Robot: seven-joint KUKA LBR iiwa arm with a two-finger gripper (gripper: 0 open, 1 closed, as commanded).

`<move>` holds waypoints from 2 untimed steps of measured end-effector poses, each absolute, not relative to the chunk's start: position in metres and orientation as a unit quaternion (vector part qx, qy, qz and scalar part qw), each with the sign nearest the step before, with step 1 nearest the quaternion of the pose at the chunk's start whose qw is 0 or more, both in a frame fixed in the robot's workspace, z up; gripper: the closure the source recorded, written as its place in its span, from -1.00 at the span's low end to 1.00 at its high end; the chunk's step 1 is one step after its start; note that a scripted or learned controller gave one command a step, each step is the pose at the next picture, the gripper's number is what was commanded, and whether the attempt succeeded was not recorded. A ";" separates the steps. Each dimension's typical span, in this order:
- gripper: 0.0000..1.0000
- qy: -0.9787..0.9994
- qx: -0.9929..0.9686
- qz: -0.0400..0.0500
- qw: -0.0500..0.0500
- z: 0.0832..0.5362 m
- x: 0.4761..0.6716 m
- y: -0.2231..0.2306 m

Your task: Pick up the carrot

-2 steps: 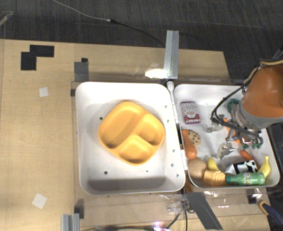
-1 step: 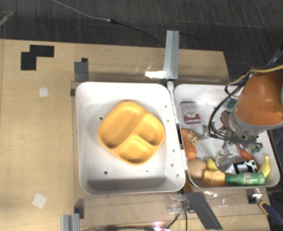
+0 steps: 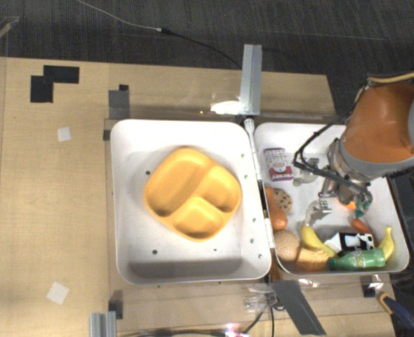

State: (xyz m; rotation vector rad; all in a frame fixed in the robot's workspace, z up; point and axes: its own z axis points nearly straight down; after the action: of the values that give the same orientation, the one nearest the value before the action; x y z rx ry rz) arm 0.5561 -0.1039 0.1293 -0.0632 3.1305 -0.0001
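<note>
Hand (image 3: 341, 201) of mine low in the right bin (image 3: 400, 258), grip state I cannot tell, carrot (image 3: 362, 225) just below-right, banana (image 3: 312, 237) below-left.

What I take for the carrot (image 3: 361, 225) is a small, stubby orange-red piece lying flat on the floor of the right bin (image 3: 402, 258). On my screen it sits just below the gripper (image 3: 333, 202) and a little to the right, near it but apart from it, with nothing clamped around it. Only a short, rounded length shows, and its long axis seems to run roughly across the view. At this size I cannot make out which end is the tip. There is another patch of orange tight against the gripper's right side, and I cannot tell whether that belongs to the same carrot.
</note>
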 end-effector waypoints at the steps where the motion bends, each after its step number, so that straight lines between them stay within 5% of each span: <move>1: -1.00 0.999 -0.045 -0.002 0.007 0.154 0.630 -0.163; 2: -1.00 0.997 -0.078 -0.001 0.007 0.089 0.598 -0.186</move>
State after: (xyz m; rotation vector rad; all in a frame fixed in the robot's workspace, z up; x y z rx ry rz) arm 0.5979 -0.1864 0.0891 -0.2448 3.1188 -0.0042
